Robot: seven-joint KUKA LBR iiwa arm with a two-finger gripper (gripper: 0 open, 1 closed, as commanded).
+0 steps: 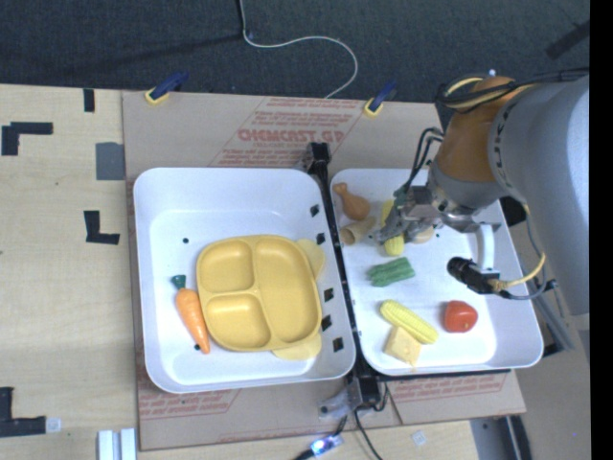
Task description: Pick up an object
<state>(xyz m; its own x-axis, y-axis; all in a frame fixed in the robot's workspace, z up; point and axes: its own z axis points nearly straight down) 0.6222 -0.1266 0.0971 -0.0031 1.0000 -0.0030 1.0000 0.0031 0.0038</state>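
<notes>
— Where's the gripper (400,226) right now?

— Down over the right bin (517,353), near its back left part. The arm (479,147) comes in from the right and bends down to it.

— Is it wide, narrow, holding something?

— I can't tell from here; the wrist and cables hide that end of it. I see nothing clearly gripped.

— What's closest to it?

— A small yellow piece (394,246), just beside the tip on the near side. It seems to lie on the bin floor, though whether the two touch I can't make out. A drumstick (350,200) lies a bit to the left, by the bin's left wall, with a small tan bit (350,235) in front of it.

— And the rest of that bin?

— A green pod (391,273) sits just in front of the yellow piece. Nearer the front there's a corn cob (409,319) touching a cheese wedge (402,346), and a tomato (460,316) to their right, apart from them.

— The left bin (158,195)?

— A yellow plate (259,290) with three compartments lies in the middle of it. A carrot (192,319) lies along the plate's left edge, pointing toward the front. Both bins sit on a sheet of cardboard (278,132)
</notes>
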